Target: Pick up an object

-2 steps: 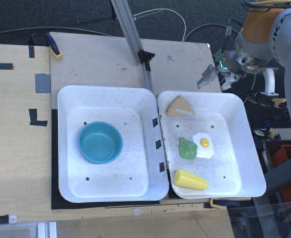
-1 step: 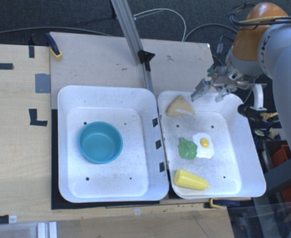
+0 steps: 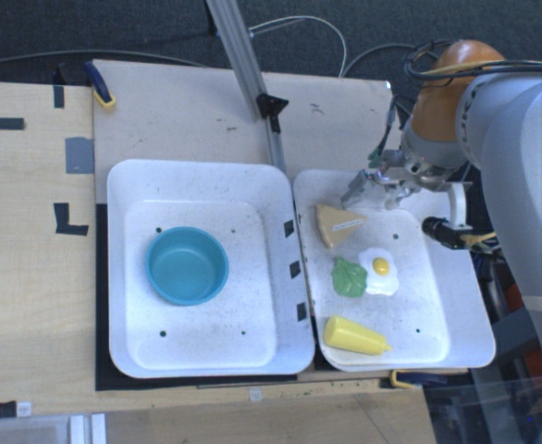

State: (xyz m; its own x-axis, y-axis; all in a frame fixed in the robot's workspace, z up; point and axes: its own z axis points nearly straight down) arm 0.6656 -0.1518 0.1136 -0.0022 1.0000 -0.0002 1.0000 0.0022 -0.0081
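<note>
The right bin (image 3: 456,326) holds a tan cheese wedge (image 3: 337,224), a green leafy piece (image 3: 349,277), a fried egg (image 3: 380,271) and a yellow corn-like piece (image 3: 353,336). My gripper (image 3: 378,189) hangs over the far end of the right bin, just right of and above the cheese wedge. Nothing shows between its fingers. A blue bowl (image 3: 188,265) sits in the left bin (image 3: 123,331).
A grey metal pole (image 3: 243,54) slants up from the divide between the bins. The arm's grey body (image 3: 507,155) covers the right bin's far right side. A blue and yellow clamp (image 3: 100,85) sits at the bench's back left corner.
</note>
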